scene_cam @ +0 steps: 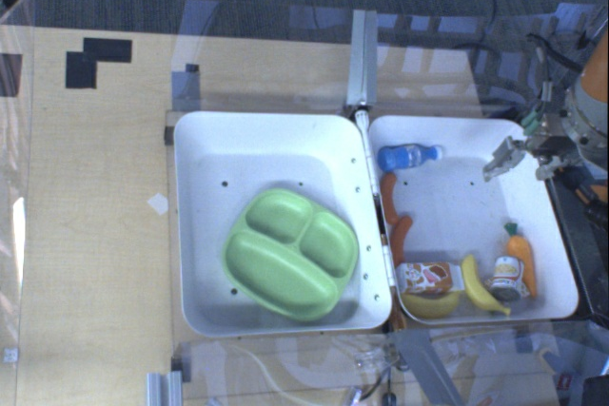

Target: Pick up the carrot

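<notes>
Wooden table (95,204) with two white bins, left bin (200,204) holding one green divided plate (290,252), right bin (447,204) holding one carrot (520,259) near its right wall, two bananas (481,285), one can (507,276), one blue bottle (407,156), gripper (525,159) spread open and holding nothing above right bin's far corner.
</notes>
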Available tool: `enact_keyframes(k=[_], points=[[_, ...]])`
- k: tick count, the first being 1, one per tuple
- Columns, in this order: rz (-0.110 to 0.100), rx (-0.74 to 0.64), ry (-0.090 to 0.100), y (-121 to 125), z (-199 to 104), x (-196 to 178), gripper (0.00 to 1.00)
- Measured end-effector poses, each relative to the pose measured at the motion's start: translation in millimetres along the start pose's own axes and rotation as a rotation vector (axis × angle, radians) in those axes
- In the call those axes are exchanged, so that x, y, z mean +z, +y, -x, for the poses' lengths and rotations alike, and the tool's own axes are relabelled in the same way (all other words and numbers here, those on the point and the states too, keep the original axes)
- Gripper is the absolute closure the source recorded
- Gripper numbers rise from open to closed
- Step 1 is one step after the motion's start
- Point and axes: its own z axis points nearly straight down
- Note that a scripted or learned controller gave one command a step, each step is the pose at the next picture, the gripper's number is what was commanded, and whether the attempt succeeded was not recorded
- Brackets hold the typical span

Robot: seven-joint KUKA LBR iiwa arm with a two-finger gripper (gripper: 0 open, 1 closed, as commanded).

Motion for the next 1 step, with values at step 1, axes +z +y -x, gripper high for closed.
enact_keyframes(k=[1], points=[[0.003,0.038,0.004,-49.6,21.2,147.7,0.0]])
